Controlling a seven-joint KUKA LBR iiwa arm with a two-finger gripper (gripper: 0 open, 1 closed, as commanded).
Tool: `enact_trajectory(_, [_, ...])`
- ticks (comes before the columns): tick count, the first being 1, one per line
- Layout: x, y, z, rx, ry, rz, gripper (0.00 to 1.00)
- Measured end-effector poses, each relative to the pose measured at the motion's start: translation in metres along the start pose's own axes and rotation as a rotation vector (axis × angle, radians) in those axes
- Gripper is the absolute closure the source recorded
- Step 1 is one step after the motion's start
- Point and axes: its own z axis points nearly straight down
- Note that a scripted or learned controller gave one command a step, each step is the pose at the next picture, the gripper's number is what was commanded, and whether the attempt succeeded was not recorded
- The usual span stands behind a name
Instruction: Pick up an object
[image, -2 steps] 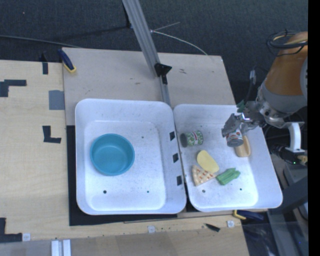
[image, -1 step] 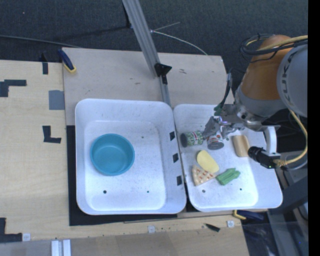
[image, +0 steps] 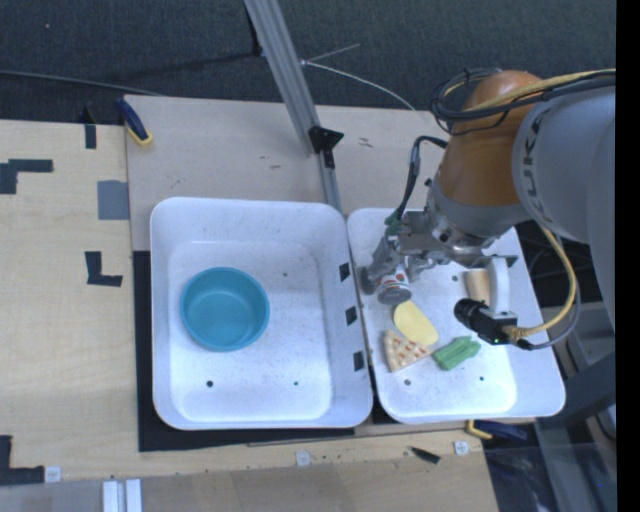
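Claw (image: 385, 272) low in right white bin (image: 530, 395), at its left edge; can't tell how it's set. Just below it: small grey-red round piece (image: 396, 293), yellow oval (image: 414, 323), pizza-slice toy (image: 403, 352), green piece (image: 456, 352). Blue round bowl (image: 225, 308) sits in left white bin (image: 250, 218).

My arm (image: 570, 150) is a bulky rounded grey shell, with part of a dark printed logo on the grey link. Above my wrist sits a glossy orange band (image: 490, 140), dome-like. Black cables loop over the orange part and one runs down its side toward my end effector (image: 385, 275). A yellowish cable curves along the outer side to a small black unit with a yellow tip, just beside my end effector. Wrist flange is grey metal. End effector itself is grey metal, blocky; finger detail too small to tell.
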Motion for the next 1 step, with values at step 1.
enact_trajectory(1, [0.0546,0.0002,0.0124,0.001,-0.002,0.001,1.0])
